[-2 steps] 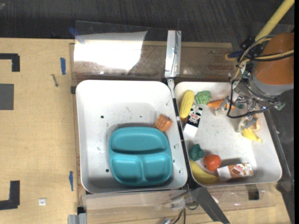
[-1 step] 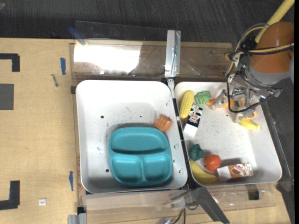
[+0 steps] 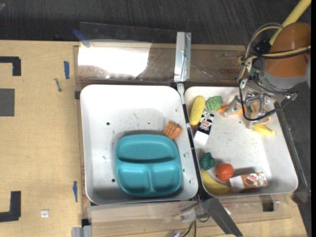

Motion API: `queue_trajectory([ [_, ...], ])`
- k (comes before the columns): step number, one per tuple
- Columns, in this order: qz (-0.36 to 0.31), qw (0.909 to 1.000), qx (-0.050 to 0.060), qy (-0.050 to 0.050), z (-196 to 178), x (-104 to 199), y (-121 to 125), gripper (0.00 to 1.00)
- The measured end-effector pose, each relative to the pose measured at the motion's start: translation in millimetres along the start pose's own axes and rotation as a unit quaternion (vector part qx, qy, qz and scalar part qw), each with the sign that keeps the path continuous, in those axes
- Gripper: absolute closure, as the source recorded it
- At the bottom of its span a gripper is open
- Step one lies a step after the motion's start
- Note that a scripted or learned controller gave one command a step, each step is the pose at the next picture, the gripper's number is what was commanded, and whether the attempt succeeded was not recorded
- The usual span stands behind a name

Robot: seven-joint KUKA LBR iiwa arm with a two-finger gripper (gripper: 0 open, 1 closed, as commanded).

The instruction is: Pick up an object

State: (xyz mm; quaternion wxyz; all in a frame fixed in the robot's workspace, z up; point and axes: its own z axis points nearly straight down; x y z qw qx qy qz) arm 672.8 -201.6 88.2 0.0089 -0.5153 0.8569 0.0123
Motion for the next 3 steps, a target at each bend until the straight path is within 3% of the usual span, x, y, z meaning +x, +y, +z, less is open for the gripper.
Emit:
queue_trajectory([
  [2,-0.113,0.9936,0.001,-0.001,-2.1,-2.2,0.6,0.0],
  [3,-0.238,0.9713,0.0,-0.001,-0.2,-6.4,2.3,0.0],
])
